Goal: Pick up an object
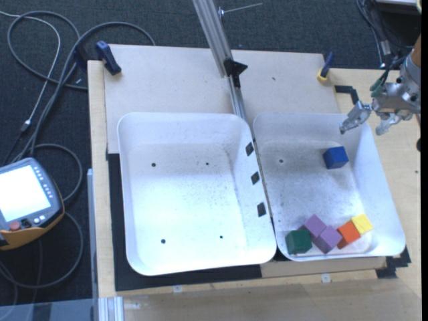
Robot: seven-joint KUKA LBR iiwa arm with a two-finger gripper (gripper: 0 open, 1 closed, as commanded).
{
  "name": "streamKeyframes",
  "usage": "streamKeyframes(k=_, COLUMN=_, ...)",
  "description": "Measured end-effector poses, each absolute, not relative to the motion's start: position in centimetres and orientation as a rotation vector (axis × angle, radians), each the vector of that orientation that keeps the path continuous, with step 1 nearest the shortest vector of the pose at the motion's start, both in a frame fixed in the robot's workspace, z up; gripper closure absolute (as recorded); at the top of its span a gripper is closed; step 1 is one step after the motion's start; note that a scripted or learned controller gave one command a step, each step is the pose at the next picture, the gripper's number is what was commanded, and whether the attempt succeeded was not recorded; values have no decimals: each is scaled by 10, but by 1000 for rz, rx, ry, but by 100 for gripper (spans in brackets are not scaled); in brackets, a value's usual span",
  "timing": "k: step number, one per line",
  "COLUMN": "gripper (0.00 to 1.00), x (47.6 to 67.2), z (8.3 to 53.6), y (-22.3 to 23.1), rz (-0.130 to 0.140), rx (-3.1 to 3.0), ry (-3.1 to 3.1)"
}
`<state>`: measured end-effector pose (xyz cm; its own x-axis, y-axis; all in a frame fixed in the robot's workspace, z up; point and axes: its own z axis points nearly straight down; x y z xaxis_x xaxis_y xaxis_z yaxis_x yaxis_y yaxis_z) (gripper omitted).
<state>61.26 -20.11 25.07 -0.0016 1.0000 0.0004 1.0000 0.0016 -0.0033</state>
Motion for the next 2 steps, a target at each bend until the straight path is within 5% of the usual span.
streamKeyframes(k=1, gripper=0, x=632, z=95, y=-217, rz=7, rx=-2214, ry=-2216)
streamKeyframes(k=2, gripper=100, x=635, z=111, y=-218, rz=0, rx=-2219, ry=-2223)
